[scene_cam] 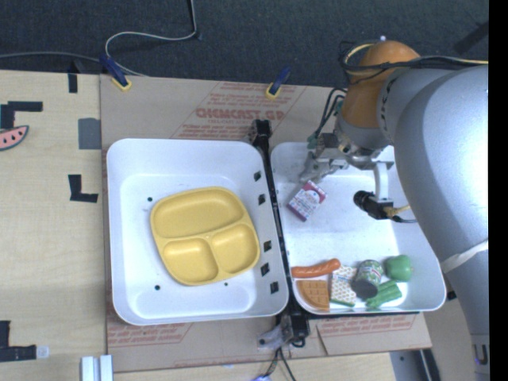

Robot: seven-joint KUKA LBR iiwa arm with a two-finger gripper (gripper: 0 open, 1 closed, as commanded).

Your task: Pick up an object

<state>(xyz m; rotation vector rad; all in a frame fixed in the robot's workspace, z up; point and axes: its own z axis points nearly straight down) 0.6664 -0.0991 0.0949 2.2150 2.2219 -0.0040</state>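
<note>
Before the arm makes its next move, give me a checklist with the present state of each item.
1. Pincer is over the right bin: ok, it sits at the bin's upper left.
2. Target close by: ok, a small red and white packet lies just below the pincer.
3. Packet between the fingers: cannot tell, the tips are too small to read.
4. Packet free of neighbours: ok, the hot dog, waffle, can and green toys lie apart at the bin's lower edge.
5. Left bin out of the way: ok, the yellow divided plate rests in it, across the divider.
</note>
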